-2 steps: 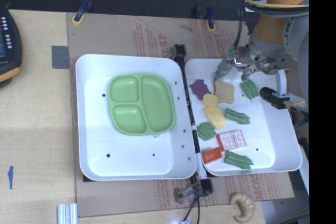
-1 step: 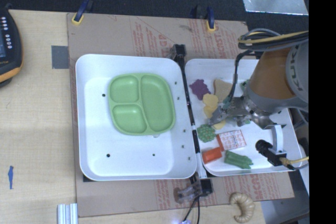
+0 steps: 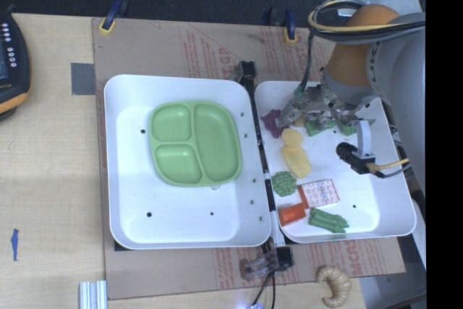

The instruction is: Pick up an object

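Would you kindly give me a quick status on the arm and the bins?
Gripper low at the right bin's far end, among the toys. Nothing seen held. Yellow piece and purple piece close beside it. Green plate in the left bin.

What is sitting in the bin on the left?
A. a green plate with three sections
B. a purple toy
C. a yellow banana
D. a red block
A: the green divided plate lies alone in the left bin, while the yellow, red and purple toys lie in the right bin.
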`<state>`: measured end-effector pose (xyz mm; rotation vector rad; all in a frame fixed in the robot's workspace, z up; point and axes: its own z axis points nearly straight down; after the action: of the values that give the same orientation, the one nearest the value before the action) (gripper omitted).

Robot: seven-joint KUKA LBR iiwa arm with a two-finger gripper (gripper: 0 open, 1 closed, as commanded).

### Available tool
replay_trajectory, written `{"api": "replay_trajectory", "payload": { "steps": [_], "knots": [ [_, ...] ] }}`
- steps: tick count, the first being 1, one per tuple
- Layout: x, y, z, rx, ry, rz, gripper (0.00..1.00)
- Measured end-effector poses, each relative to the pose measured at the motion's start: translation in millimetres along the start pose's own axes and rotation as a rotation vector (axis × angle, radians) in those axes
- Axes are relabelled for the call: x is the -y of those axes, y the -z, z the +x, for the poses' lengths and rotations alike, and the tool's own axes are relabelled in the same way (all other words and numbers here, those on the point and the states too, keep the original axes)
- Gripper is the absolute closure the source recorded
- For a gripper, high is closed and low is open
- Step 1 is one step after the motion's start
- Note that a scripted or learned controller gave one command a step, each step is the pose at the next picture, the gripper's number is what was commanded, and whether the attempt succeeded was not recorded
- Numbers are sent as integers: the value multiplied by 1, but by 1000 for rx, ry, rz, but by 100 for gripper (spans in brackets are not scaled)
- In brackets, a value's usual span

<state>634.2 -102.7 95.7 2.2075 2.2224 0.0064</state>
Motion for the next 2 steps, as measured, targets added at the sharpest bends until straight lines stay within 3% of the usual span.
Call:
{"api": "replay_trajectory", "payload": {
  "steps": [1,2],
  "knots": [
    [-25,0,0,-2,-2,6,0],
    [-24,0,-58,-3,-5,3,0]
  ]
}}
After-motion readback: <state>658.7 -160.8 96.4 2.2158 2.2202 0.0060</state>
